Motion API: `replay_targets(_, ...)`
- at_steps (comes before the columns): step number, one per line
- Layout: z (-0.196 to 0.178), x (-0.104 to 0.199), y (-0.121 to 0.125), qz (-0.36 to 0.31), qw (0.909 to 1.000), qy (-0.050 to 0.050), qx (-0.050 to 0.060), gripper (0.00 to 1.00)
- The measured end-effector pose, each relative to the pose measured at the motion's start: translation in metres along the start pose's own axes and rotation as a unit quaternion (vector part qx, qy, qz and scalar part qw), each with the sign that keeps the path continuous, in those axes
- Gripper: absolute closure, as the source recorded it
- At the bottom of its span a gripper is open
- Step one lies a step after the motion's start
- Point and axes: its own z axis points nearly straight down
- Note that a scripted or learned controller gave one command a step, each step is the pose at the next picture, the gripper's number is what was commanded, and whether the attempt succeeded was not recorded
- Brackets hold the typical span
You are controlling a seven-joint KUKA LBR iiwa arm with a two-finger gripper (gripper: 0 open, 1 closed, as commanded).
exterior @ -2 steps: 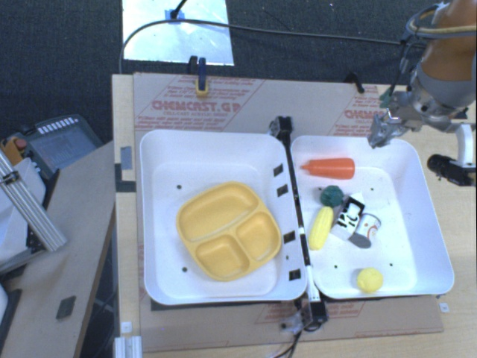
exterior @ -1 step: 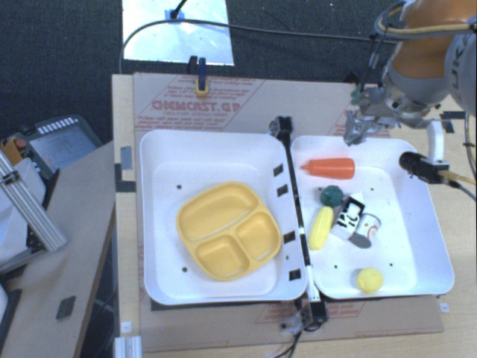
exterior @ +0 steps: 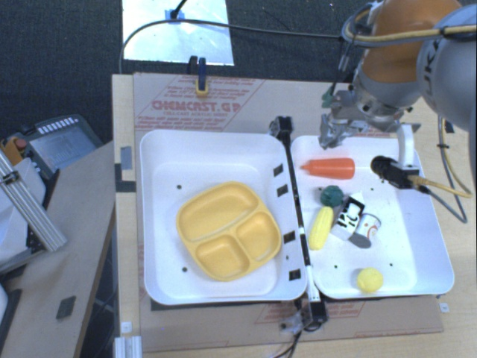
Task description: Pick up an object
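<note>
The right bin (exterior: 425, 222) holds an orange carrot (exterior: 329, 168) near its far edge, a small dark green piece (exterior: 332, 195), a yellow banana-like piece (exterior: 321, 227), a white can with black print (exterior: 355, 221) lying on its side, and a yellow ball (exterior: 370, 280) near the front. My gripper (exterior: 332, 134) hangs above the far left corner of this bin, just behind the carrot and apart from it. Nothing shows between its fingers.
A yellow divided plate (exterior: 226, 230) lies in the left bin (exterior: 160, 200). A black divider (exterior: 292, 200) runs between the bins. A black fitting with a yellow cable (exterior: 393, 171) sits at the right bin's far right. The grey and orange arm (exterior: 406, 39) looms over the back right.
</note>
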Motion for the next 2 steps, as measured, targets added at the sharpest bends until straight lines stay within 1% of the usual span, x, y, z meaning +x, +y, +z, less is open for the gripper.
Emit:
replay_targets(1, 0.0, 0.055, 0.0, -0.001, 1.0, 0.0, 0.0, 1.0)
replay_targets(2, 0.025, 0.108, -0.001, 0.0, 1.0, 0.0, 0.001, 1.0)
